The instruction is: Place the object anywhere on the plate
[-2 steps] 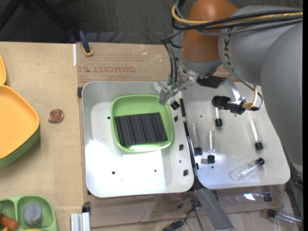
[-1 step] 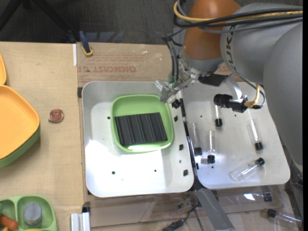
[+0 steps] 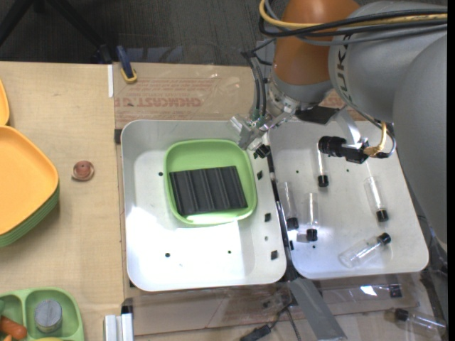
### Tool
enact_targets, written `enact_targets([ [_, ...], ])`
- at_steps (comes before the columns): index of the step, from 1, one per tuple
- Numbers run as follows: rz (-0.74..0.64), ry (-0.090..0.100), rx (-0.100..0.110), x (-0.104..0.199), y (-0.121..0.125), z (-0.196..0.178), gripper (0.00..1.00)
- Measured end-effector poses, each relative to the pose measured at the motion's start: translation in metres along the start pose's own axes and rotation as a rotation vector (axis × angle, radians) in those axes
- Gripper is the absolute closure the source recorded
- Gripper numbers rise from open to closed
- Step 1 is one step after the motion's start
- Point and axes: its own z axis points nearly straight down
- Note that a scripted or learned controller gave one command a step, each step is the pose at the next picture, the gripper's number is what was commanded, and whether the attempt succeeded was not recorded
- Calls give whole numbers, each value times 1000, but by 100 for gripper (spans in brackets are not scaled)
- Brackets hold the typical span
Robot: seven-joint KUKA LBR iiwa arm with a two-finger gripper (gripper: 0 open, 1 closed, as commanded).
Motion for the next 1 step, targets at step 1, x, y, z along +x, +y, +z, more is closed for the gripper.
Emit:
enact_targets([
  [1, -60, 2, 0, 7, 0, 17, 100],
])
